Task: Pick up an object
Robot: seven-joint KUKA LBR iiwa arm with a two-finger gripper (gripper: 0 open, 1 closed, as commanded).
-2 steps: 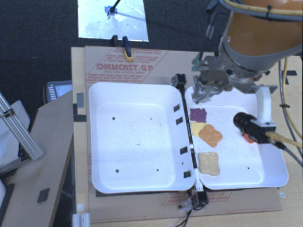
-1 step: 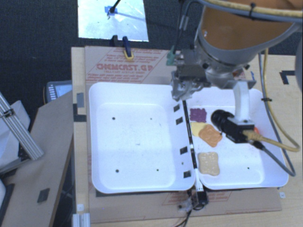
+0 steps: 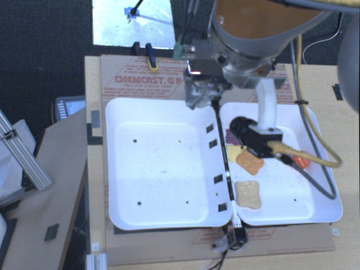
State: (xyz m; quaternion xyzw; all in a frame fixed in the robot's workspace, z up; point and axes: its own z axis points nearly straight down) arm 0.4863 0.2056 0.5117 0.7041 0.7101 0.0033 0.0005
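In the camera view you see the gripper (image 3: pixel 198 93) in the upper middle of the frame, hanging over the top end of the seam where the two bins meet. From this angle you cannot tell whether it stands wide or narrow, and nothing shows held in it.

The things you could pick all lie in the right bin (image 3: pixel 292 202), at its left side near the seam. A tan toast-shaped piece (image 3: pixel 248 194) lies flat lowest in the frame. Just above it sits an orange-brown piece (image 3: pixel 250 162), touching or nearly touching a small yellow piece (image 3: pixel 233 153) on its upper left. A purple piece (image 3: pixel 229 135) peeks out above the yellow one, partly hidden. A red-orange piece (image 3: pixel 301 162) lies further right, well apart from the tan one.

The left bin (image 3: pixel 163 170) fills the middle of the frame. Both bins rest on a cardboard sheet (image 3: pixel 140 80) with red lettering, on the desk (image 3: pixel 64 179). A blue and yellow clamp (image 3: pixel 151 58) grips the sheet's upper edge, and a shiny metal plate (image 3: pixel 132 13) lies at the upper left
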